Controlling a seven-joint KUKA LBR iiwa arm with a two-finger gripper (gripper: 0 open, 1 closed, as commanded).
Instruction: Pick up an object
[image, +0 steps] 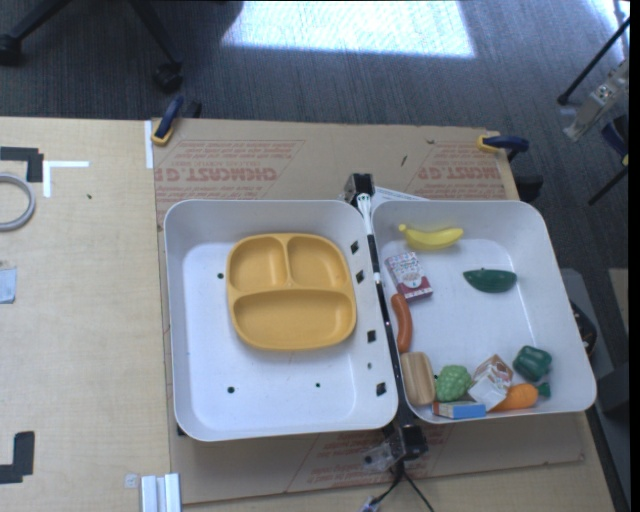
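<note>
1. A pale wooden bench fills the left side. A brown cardboard sheet lies on it under two white bins.
2. A blue and yellow clamp sits at the sheet's far left corner.
3. The left bin holds a yellow plate with three sections. The plate lies flat, nearer the bin's far edge than its near edge, and has nothing on it.
4. The right bin touches the left bin along their shared edge. It holds all the loose objects that could be picked.
5. A red and white packet lies near the right bin's left edge, just below the banana.
6. An orange-red sausage lies along that left edge, just nearer than the packet.
7. A tan bun lies in the near left corner.
8. A banana lies by the far edge, towards the left.
9. A light green vegetable sits just beside the bun.
10. A small blue box lies against the near edge.
11. A dark green piece lies alone in the middle of the bin.
12. A white and red carton sits tilted near the near edge.
13. A carrot lies beside the carton.
14. A green pepper sits near the near right corner.
15. A second clamp sits at the sheet's far right corner.
</note>
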